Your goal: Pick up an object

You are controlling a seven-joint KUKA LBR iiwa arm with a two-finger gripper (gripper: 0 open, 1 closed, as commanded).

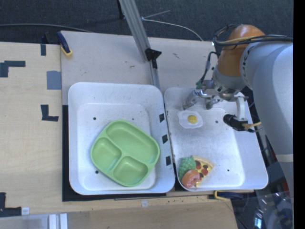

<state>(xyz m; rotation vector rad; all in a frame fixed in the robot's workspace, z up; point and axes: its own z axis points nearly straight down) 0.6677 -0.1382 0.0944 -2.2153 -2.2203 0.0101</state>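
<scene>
pale wooden bench bearing white bins

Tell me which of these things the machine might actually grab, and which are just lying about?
Part of the job:
- pincer
- fried egg toy, just below the pincer
- pizza slice toy, near corner of the right bin

Just lying about:
- green divided plate in the left bin

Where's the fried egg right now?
The fried egg lies in the right bin, near its upper left corner, just below the gripper.
</scene>
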